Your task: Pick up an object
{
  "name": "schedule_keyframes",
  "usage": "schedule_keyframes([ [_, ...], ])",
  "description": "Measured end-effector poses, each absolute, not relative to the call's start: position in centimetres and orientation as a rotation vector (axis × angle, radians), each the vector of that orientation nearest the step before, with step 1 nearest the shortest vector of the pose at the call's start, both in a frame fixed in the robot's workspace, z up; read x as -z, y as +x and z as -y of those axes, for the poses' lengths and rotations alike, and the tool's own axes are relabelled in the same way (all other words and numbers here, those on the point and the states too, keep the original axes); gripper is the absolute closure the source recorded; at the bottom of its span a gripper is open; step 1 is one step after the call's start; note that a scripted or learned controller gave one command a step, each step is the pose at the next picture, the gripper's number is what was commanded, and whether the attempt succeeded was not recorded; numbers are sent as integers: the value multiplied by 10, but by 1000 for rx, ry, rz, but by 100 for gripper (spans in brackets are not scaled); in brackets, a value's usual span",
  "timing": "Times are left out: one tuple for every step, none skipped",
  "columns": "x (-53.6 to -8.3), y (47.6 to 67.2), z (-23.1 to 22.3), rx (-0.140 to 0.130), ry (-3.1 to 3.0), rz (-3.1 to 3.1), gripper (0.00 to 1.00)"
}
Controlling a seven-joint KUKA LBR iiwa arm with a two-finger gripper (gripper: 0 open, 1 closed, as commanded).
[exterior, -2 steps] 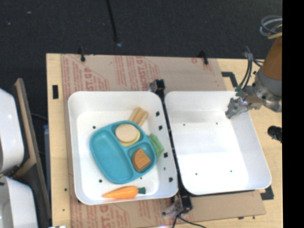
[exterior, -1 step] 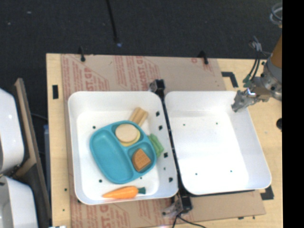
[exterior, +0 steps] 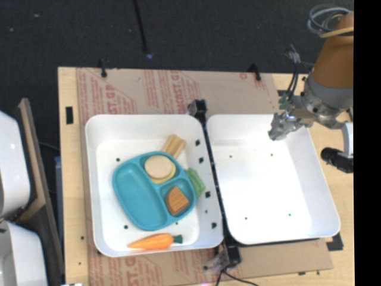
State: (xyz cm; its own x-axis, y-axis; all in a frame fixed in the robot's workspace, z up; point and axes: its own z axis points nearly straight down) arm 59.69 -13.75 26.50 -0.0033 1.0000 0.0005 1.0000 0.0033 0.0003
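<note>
Gripper over right bin, finger state not discernible; best carried across to left bin, lowered squarely over carrot, clear of blue tray.

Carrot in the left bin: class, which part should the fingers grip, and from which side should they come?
Grip the carrot across its orange middle, coming straight down from above. It lies flat and lengthwise along the left bin's near wall, green top to the right, so the fingers should close across its narrow width, clear of the blue tray.
</note>
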Motion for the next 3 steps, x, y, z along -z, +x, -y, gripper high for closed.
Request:
schedule_keyframes([
  [-260,623,96,1,-2218,2225,100],
  [-248,632,49,0,-2218,2224,100],
  [-236,654,-1,0,-2217,2224,100],
])
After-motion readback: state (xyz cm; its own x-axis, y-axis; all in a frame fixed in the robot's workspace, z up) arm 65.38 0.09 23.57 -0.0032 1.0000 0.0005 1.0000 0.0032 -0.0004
